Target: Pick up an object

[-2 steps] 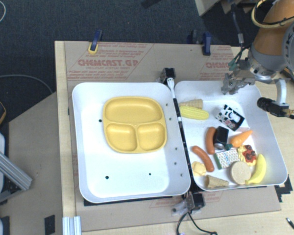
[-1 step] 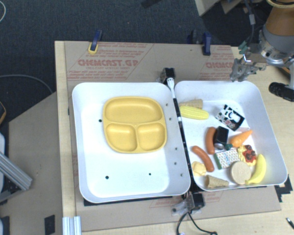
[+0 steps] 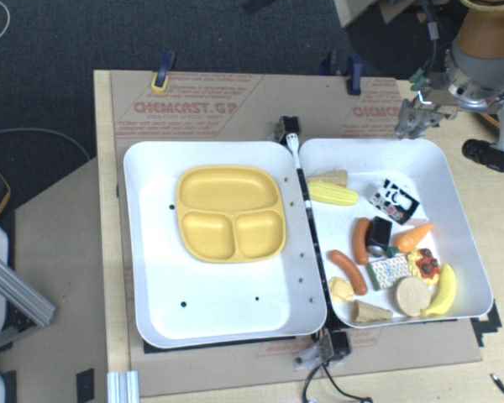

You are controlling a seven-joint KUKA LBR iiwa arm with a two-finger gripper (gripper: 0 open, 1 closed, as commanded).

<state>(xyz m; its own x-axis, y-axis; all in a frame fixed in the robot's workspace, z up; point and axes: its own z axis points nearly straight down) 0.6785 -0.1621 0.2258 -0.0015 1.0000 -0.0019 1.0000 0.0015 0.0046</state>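
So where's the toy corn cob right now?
The corn cob lies in the right bin, near its upper left corner, beside the divider between the bins, above the two sausages.

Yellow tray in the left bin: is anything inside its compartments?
Nothing visible: all three compartments of the yellow tray look bare. It lies flat on the left bin; whatever is under it is covered. The toy food sits in the right bin.

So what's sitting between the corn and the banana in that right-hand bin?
In the camera view, between the corn and the banana lie two sausages, a small black block and a patterned card.
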